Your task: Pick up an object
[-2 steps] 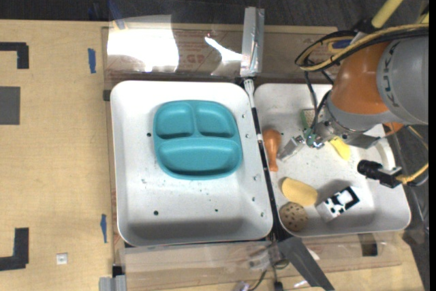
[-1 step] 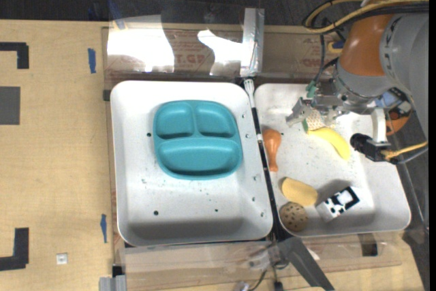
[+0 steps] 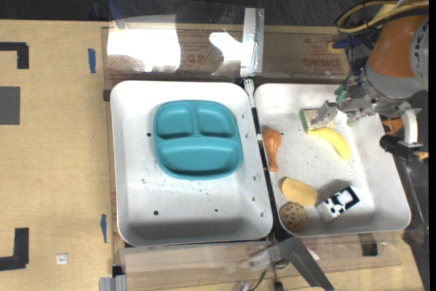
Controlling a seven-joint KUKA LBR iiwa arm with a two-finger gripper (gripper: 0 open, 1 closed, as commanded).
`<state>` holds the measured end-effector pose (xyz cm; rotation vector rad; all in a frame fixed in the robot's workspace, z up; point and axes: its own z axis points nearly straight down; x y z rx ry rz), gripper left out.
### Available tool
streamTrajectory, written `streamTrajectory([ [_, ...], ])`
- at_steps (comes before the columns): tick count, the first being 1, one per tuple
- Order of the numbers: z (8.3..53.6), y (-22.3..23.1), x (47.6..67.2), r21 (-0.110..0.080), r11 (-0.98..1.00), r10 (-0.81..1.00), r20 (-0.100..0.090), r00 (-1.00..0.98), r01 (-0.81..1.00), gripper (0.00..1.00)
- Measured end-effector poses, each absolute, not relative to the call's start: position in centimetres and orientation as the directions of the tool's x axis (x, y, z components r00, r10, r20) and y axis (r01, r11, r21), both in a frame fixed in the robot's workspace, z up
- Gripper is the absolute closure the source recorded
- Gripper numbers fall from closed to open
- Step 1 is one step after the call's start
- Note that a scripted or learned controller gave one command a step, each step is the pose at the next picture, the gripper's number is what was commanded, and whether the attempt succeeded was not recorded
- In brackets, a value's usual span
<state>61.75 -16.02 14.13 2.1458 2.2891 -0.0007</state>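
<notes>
Arm over the right bin, jaws above the banana

We see the jaws (image 3: 338,108) hovering by a green-edged sponge (image 3: 315,119) and yellow banana (image 3: 332,141) in the right bin (image 3: 392,211); we cannot tell their spread. Printed lettering on the cardboard (image 3: 310,54) behind is illegible.

The counter carries two white bins (image 3: 126,167). The left one holds one teal divided tray (image 3: 197,138). The right one holds six items: one banana (image 3: 334,142), one carrot (image 3: 272,146), one potato-like yellow lump (image 3: 300,191), one speckled cookie (image 3: 293,215), one black-and-white toy (image 3: 339,202), and one small flat piece, possibly a sponge (image 3: 315,119).
</notes>
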Motion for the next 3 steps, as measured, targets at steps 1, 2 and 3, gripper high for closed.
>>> streamTrajectory([
  [1,8.7,-19.5,59.5,0.004,0.136,0.991,-0.002,-0.136,0.991,0.00],
  [2,9.8,-19.4,59.6,0.007,0.137,0.991,-0.004,-0.137,0.991,1.00],
  [3,20.5,-12.9,59.3,0.008,0.016,1.000,0.000,-0.016,1.000,1.00],
])
